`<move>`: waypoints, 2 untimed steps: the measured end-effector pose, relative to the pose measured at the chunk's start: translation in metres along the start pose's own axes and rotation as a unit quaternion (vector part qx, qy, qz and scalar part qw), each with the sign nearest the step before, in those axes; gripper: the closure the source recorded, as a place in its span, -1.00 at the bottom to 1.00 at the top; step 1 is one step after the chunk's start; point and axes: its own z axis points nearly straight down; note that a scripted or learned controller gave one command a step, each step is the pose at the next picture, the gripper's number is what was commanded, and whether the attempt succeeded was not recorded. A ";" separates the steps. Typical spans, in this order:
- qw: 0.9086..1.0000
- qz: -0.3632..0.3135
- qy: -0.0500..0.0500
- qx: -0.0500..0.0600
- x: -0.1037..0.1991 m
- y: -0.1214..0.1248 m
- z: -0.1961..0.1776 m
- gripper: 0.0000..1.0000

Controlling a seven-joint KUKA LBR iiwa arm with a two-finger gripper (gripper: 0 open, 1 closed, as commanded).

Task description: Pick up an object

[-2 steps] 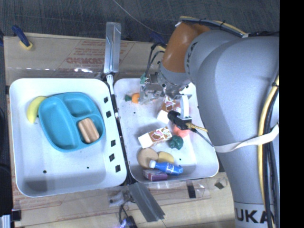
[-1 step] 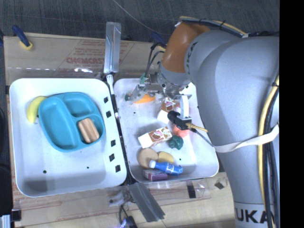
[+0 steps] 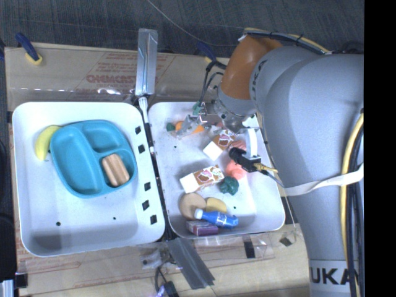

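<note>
The gripper (image 3: 199, 117) hangs low at the far end of the right bin (image 3: 272, 218), just beside a small orange toy (image 3: 180, 127). Finger state cannot be determined. The toy is probably light and rigid; grasp across its narrow middle.

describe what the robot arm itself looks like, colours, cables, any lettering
The arm is bulky, rounded and light grey, with an orange band above the wrist. Thin dark cables run by the wrist. White letters "UKA" show near its base.
</note>
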 end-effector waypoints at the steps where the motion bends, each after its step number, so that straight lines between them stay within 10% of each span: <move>1: 1.000 -0.015 0.001 0.001 0.044 0.001 0.001 -1.00; 2: 0.995 -0.098 -0.001 0.000 0.014 -0.101 0.001 -1.00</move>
